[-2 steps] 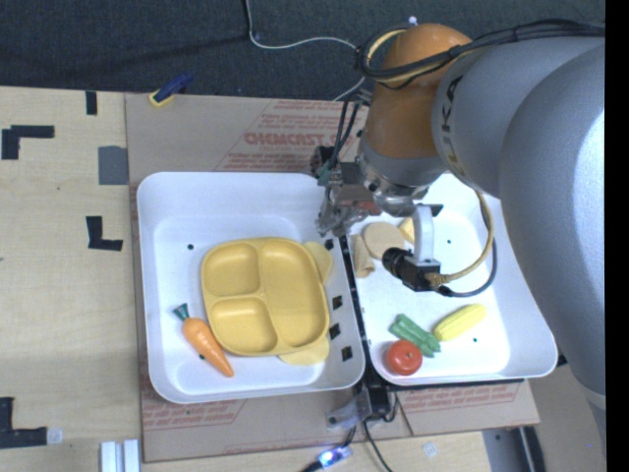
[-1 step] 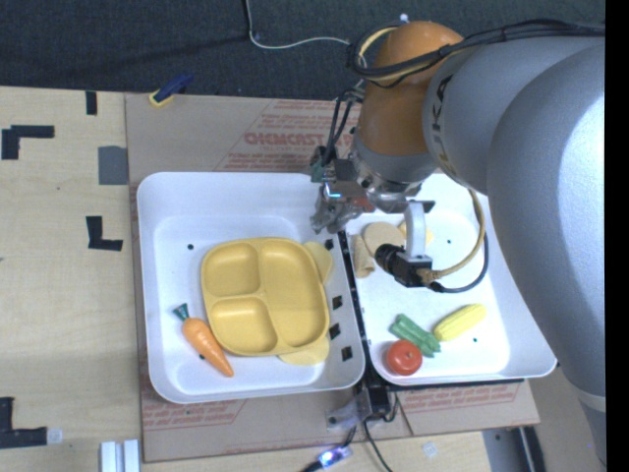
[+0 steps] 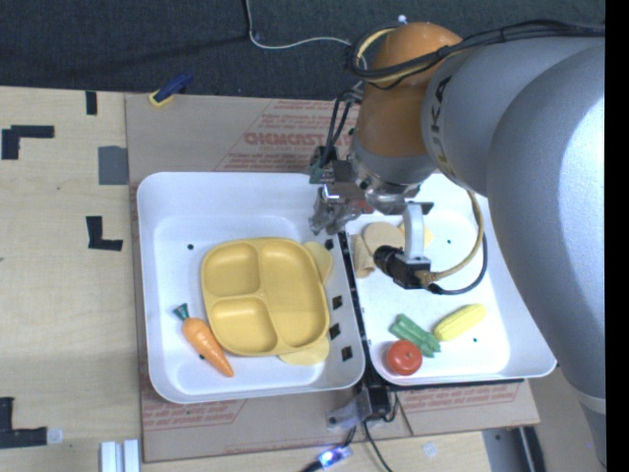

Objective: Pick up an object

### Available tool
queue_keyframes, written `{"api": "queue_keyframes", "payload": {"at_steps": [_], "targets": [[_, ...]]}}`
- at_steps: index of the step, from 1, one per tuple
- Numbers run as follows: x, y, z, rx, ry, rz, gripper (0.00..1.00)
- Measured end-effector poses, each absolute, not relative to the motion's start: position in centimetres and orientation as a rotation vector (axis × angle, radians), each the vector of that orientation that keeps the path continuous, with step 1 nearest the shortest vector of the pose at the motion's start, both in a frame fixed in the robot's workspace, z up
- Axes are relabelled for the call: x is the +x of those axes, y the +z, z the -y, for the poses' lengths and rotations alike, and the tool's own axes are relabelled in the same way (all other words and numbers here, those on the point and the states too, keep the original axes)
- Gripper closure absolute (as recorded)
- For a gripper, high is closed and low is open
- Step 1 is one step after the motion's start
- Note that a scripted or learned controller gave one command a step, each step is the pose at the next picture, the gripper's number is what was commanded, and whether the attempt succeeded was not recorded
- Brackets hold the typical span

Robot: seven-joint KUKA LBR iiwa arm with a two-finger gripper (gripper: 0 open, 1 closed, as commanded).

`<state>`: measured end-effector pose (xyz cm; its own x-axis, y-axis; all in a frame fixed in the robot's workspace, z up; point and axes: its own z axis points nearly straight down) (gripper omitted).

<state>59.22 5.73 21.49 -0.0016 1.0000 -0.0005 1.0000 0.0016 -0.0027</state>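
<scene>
The arm reaches in from the right, its orange band above the wrist. My gripper [image 3: 366,226] hangs low over the inner wall between the two bins, at the near-left corner of the right bin [image 3: 521,357]. A pale beige object [image 3: 378,238] lies just under and beside it, partly hidden by the wrist. Farther forward in the right bin lie a yellow corn cob [image 3: 459,321], a green piece [image 3: 416,331] and a red tomato [image 3: 403,358]. The left bin [image 3: 157,264] holds a yellow divided plate [image 3: 263,295] and an orange carrot [image 3: 205,343].
A thin yellow sheet [image 3: 303,354] pokes out from under the plate. A black cable [image 3: 454,281] loops from the wrist over the right bin. Cardboard [image 3: 236,136] lies under both bins, with a small blue-yellow item [image 3: 169,89] at its back left corner.
</scene>
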Motion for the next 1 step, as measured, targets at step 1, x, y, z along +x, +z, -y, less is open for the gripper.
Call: {"api": "queue_keyframes", "payload": {"at_steps": [1], "targets": [[59.04,22.21,-5.02,-2.218,0.002,2.223,1.0]]}}
